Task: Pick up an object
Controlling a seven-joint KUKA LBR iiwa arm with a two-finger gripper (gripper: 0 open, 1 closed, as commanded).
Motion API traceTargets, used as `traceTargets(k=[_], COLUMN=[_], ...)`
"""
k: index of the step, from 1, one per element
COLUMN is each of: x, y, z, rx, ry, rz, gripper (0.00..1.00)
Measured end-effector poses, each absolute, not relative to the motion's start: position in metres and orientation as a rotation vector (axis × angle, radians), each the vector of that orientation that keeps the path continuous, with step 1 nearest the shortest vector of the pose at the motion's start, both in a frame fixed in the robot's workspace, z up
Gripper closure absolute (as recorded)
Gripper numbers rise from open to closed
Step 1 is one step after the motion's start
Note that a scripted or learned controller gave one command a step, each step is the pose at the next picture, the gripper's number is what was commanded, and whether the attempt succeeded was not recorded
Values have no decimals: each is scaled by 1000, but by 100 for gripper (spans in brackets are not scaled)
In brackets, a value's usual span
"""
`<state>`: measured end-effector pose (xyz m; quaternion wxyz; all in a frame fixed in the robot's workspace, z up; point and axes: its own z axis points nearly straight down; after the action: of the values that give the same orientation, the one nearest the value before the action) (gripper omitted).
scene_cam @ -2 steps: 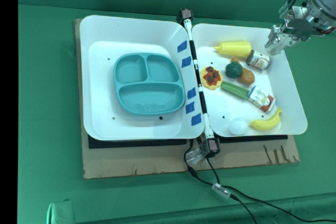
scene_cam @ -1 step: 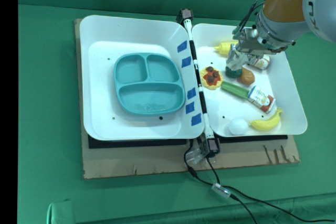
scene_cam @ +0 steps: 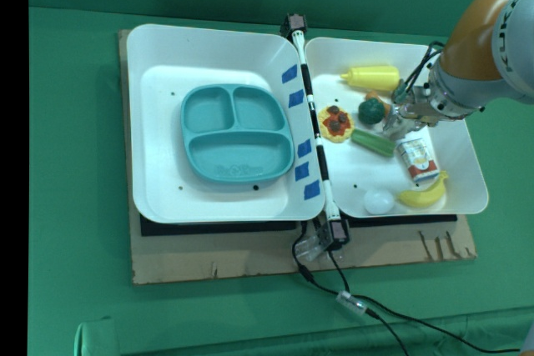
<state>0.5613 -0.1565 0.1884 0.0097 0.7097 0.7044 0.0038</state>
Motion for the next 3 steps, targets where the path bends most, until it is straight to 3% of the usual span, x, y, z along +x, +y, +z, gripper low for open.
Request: traceTargets(k=[1,2,3], x=[562,564,564], y=[-155,-159,-159], z=[188,204,204], rx=[2216,2210,2211], ry=[2200,2181,2181], rz=[13,22,22], gripper=[0,100,0])
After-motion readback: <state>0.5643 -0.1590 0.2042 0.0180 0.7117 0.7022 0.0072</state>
